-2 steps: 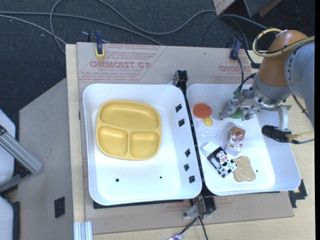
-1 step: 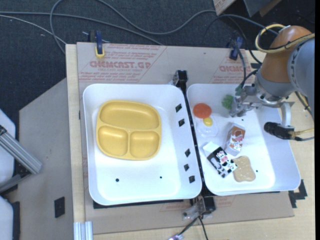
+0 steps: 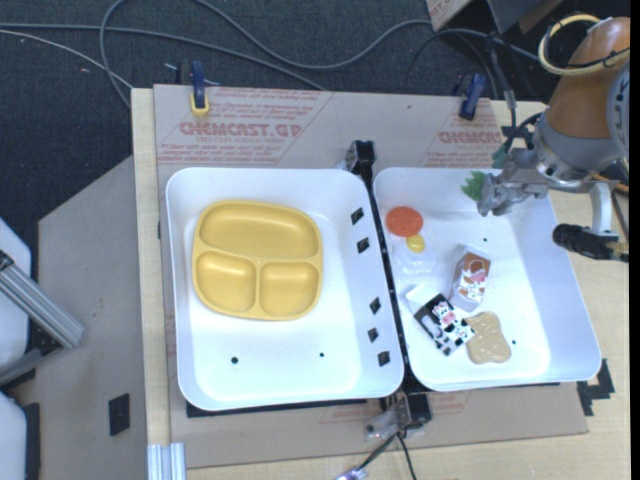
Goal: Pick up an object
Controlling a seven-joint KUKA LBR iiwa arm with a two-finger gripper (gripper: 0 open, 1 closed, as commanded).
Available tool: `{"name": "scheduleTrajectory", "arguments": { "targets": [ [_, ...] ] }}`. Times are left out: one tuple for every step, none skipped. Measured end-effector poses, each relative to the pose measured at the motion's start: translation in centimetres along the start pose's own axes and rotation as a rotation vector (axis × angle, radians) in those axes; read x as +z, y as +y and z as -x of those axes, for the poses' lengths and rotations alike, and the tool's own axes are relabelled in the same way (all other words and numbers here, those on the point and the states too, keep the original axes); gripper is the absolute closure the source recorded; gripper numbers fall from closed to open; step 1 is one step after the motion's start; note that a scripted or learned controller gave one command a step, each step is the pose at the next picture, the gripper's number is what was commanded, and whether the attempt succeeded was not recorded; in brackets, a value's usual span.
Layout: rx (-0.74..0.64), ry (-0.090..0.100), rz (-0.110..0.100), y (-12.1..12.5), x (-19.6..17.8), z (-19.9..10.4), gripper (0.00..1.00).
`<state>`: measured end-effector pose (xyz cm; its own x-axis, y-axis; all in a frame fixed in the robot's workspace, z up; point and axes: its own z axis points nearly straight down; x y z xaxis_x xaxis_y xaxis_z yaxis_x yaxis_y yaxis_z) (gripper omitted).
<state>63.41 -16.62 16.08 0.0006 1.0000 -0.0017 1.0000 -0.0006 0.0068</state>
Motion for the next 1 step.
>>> {"name": "scheduleTrajectory", "arguments": {
  "targets": [
    [-0.002, 0.000, 0.000, 0.20, -5.51, 0.03, 1.00]
  ]
}}
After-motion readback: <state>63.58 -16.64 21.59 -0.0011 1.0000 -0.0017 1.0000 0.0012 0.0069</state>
